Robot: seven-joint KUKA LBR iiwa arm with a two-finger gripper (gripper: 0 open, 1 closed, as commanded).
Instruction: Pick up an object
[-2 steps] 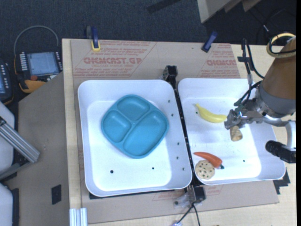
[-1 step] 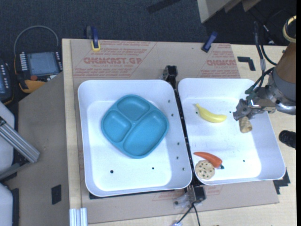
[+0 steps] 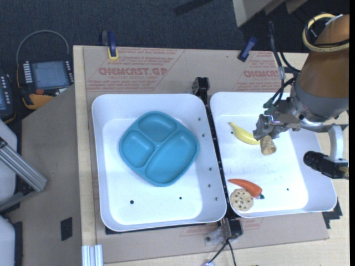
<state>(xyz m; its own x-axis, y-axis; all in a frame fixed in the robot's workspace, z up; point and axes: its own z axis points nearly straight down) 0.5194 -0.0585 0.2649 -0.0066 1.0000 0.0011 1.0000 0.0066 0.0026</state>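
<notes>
My gripper (image 3: 265, 131) hangs over the middle of the right bin (image 3: 310, 201), reaching in from the right under the grey and orange arm. A small tan stubby object (image 3: 268, 146) sits directly at its tip, touching or nearly touching it. A yellow banana (image 3: 243, 133) lies just left of the gripper. Nearer the bin's front left corner lie a red pepper (image 3: 246, 185) and a round speckled cookie (image 3: 242, 199).
The left bin (image 3: 111, 198) holds a blue divided plate (image 3: 159, 147) in its middle. A black clamp (image 3: 201, 85) sits at the far end of the divider between the bins. A dark piece (image 3: 326, 164) juts over the right bin's right side.
</notes>
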